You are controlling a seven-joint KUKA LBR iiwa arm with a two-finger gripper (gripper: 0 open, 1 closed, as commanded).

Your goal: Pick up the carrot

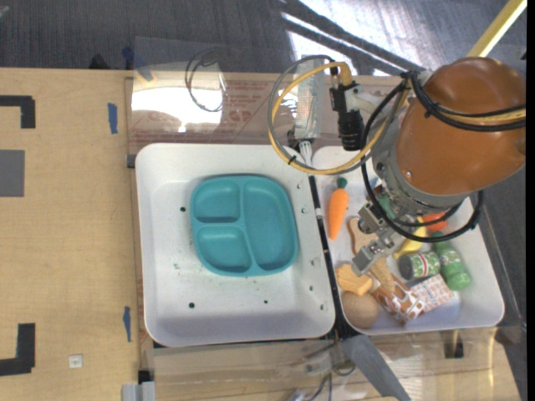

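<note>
My gripper (374,242) hangs over the right bin (489,295), just right of the carrot (336,210), and I cannot tell how it is set, because my own wrist and its cables cover most of it. Nothing shows as held. The carrot lies at the bin's left wall, green top toward the far end, orange body running nearward, apart from my tool by a narrow strip of white floor. Nearer in the same bin is a crowd: a green can (420,265), a printed packet (422,297), a brown round thing (361,309) (perhaps a potato). The left bin (159,249) holds a teal divided plate (245,224) with bare floor all round it.
</note>
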